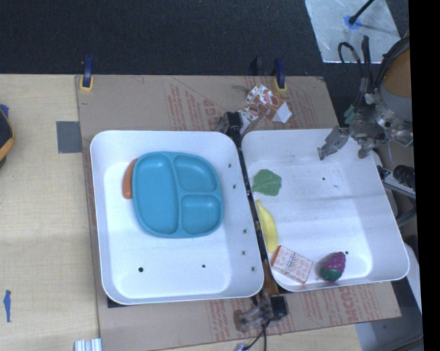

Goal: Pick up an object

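Now: end effector (pixel 347 142) spread open, holding nothing, over right bin's (pixel 367 201) far edge.
Candidates sit near: strawberry (pixel 332 266) and small carton (pixel 291 264); banana (pixel 266 224) hugs left wall. Judgement: centre over strawberry, descend straight.

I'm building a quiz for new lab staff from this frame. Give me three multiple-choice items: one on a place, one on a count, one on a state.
1. Where is the blue divided plate?
A. left bin
B. right bin
C. on the bench

2. How many things lie in the right bin?
A. one
B. four
C. seven

3. How is the gripper?
A. clamped on the plate
B. open, holding nothing
C. gripping the banana

Answers: A, it fills the left bin. B, green leaf, banana, small box, purple fruit. B, fingers apart above the right bin's far edge.
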Robot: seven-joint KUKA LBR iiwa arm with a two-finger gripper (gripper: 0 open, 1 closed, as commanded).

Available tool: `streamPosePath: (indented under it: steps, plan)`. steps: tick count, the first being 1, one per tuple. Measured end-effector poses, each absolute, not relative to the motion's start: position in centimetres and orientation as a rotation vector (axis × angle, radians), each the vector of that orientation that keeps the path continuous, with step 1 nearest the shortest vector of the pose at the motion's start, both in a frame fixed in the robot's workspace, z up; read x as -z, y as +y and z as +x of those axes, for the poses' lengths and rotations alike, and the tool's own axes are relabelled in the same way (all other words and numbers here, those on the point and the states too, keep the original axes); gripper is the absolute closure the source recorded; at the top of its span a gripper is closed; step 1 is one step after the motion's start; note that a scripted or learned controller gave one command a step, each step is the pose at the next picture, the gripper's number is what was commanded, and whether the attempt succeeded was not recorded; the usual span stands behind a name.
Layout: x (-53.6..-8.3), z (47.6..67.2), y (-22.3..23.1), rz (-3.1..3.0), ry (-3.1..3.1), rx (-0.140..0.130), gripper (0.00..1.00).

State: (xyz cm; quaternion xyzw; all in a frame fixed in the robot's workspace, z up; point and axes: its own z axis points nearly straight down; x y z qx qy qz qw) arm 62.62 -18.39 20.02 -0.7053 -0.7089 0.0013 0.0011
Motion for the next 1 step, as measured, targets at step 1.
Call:
streamPosePath:
  steps: [1]
  plan:
    - [-19.53,54.77,-19.60,-2.214,-2.225,-0.008,0.00]
